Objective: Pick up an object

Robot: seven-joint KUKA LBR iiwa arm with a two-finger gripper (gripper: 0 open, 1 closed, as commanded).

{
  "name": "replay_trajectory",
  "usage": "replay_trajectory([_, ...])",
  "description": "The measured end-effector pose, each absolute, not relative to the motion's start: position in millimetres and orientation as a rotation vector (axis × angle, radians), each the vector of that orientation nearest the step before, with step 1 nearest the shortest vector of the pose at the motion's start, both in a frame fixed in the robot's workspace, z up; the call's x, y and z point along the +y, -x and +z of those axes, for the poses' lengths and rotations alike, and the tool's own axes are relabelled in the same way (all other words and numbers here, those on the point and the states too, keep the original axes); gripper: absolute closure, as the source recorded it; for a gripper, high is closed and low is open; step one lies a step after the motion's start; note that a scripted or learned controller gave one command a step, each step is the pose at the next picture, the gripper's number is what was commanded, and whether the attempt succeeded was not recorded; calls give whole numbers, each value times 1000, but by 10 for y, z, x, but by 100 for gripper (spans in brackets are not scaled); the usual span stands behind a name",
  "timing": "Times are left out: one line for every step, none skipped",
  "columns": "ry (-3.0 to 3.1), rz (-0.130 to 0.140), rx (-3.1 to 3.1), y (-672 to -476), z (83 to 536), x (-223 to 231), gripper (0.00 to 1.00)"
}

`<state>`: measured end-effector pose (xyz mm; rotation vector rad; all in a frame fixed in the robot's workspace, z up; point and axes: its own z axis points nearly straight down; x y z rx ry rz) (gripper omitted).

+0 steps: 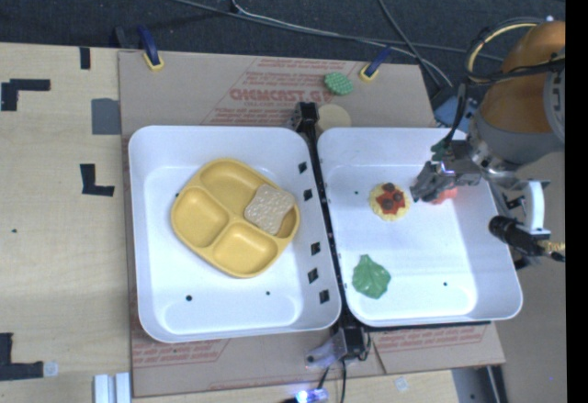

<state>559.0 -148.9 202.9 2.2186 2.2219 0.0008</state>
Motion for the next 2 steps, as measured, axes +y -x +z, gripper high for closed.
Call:
replay_trajectory([-2215, 0, 2230, -5694, 2016, -873, 100])
replay_trajectory([-2216, -1, 2229, -5686, 1969, -335, 100])
